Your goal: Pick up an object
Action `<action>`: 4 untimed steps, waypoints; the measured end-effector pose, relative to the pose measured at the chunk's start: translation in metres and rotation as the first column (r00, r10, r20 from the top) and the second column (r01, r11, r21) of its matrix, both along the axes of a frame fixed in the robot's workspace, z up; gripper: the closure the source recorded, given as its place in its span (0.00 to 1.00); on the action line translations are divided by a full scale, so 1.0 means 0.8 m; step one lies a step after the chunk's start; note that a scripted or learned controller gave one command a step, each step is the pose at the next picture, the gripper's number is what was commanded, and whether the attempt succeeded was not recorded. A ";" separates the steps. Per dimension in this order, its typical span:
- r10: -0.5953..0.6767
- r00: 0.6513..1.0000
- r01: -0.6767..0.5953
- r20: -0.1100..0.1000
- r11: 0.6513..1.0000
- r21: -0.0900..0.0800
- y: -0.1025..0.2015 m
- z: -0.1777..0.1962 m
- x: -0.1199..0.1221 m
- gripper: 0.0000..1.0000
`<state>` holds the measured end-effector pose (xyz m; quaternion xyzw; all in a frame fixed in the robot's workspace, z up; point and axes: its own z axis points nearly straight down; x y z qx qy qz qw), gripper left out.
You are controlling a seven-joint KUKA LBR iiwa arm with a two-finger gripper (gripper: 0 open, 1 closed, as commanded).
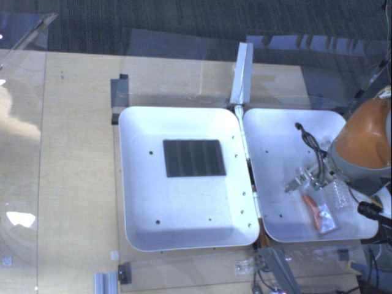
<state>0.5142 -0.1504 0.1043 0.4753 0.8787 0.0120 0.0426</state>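
A dark ribbed rectangular pad (194, 158) lies flat in the middle of the left bin (141, 225). In the right bin (275, 133), an orange-red item in a clear packet (318, 214) lies near the front right. A clear plastic piece (340, 195) rests just behind it. My gripper (302, 183) hangs low over the right bin's middle, just left of and behind the packet. Nothing can be made out in its grasp. The orange band of the arm (366, 136) looms above it at the right.
A metal divider post (242, 72) stands behind the seam between the bins. A black cable (306, 138) loops from the wrist over the right bin. Clamps and wiring sit along the bench's front edge (269, 268).
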 end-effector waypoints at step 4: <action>-0.007 0.998 0.008 -0.056 1.000 0.019 -0.046 -0.015 0.022 0.00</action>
